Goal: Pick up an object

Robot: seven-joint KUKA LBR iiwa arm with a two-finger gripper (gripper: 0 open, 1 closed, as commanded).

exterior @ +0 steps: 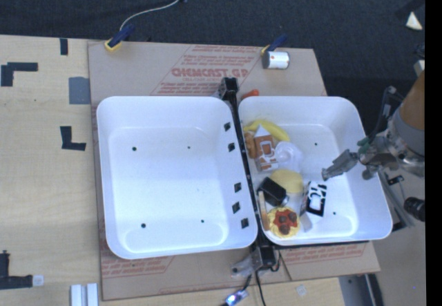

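Several small objects are heaped against the left wall of the right bin (345,112): a yellow banana-like piece (266,128), a black block (273,191), a black-and-white card (316,198). Nothing is held. The approach step is judged to be in hand. The pincer (340,165) is seen over the bin's right half; whether it is apart or together cannot be told. A leftward reach and descent is needed next.

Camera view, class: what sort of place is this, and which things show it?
Probably a robot test bench: two white bins on cardboard, small items piled in the right bin, and an arm's tool reaching in.
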